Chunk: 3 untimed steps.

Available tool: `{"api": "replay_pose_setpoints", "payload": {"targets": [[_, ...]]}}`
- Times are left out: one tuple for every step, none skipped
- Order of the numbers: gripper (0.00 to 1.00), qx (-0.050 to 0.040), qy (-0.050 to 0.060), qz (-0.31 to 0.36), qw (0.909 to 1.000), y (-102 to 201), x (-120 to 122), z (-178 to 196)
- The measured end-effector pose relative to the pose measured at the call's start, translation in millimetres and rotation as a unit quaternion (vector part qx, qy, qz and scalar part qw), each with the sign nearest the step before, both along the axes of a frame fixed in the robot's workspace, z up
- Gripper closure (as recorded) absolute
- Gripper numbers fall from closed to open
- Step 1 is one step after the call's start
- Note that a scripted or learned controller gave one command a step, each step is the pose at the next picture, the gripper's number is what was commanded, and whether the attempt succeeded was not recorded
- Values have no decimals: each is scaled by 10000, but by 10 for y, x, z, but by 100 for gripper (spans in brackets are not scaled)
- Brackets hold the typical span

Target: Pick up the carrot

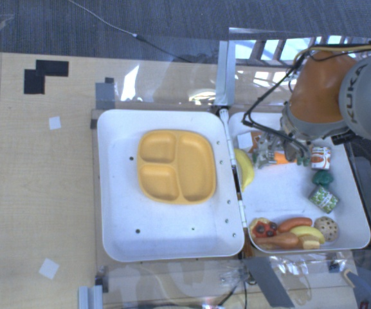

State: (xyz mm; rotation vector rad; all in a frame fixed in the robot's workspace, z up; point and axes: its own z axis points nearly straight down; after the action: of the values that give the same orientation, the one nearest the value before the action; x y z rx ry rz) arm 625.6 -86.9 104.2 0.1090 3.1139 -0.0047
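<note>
The carrot shows as a small orange piece in the upper part of the right bin, mostly covered by the gripper. My gripper is lowered into that bin, right over the carrot's left end and touching or nearly touching it. The grey arm with its orange band reaches in from the upper right. I cannot make out whether the carrot is held.
A yellow banana lies just left of the gripper against the bin divider. A small can, a dark green piece and a green packet sit to the right. Toy foods crowd the bin's front. A yellow divided plate rests in the left bin.
</note>
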Motion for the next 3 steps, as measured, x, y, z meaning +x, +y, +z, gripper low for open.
{"api": "replay_pose_setpoints", "payload": {"targets": [[100, -11, 78, 1216, 9925, -547, -146, -46], [100, -35, 60, 1762, 9843, -773, -1189, -134], [100, -59, 78, 3760, 9266, -1184, -927, 256]]}}
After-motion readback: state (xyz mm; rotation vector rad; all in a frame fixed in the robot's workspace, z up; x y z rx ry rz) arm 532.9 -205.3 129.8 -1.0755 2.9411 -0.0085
